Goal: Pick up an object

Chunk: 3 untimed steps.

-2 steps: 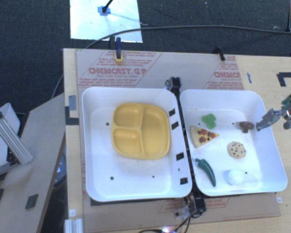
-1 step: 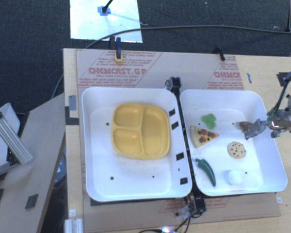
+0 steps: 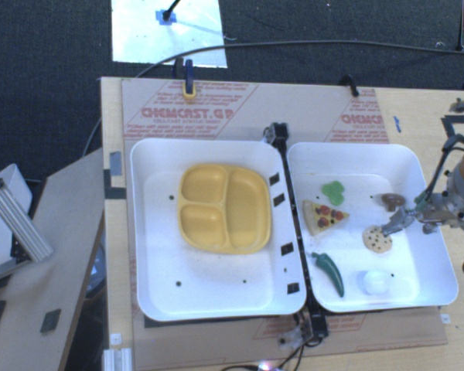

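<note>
Arm low over the right bin, nothing picked up yet.

From where I stand, the gripper [image 3: 394, 224] reaches in from the right and hangs just above the cookie [image 3: 377, 240] in the right bin [image 3: 429, 284]; I cannot tell whether the fingers are wide or narrow, and I see nothing between them. The cookie lies flat on the bin floor, with a brown mushroom [image 3: 390, 201] just behind the gripper, a pizza slice [image 3: 324, 216] and a green piece [image 3: 333, 192] further left, a green pepper [image 3: 329, 272] and a white ball [image 3: 374, 282] near the front. The left bin [image 3: 151, 284] holds a yellow tray [image 3: 224, 209]. By my reckoning the approach is made; the closing and the lift are both left to do.
</note>
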Each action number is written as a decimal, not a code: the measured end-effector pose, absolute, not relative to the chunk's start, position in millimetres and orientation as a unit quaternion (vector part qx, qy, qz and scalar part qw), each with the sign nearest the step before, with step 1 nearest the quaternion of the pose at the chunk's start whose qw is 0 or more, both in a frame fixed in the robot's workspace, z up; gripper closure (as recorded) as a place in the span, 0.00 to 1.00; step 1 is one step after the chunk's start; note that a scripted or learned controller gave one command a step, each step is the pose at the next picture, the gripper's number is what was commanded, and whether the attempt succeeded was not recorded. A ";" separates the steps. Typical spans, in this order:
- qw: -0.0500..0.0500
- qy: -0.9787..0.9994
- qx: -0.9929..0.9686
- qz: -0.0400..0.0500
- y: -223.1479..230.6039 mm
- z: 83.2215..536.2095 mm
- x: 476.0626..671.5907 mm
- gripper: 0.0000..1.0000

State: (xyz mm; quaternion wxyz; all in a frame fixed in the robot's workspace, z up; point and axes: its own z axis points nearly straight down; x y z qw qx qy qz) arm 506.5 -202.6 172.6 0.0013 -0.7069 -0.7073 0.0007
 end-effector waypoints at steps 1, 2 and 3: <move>0.001 -0.708 -0.707 0.000 -196.9 128.6 510.7 0.00; -0.002 -0.708 -0.707 -0.001 -197.9 141.8 512.1 1.00; -0.003 -0.709 -0.706 -0.001 -202.1 187.4 519.1 1.00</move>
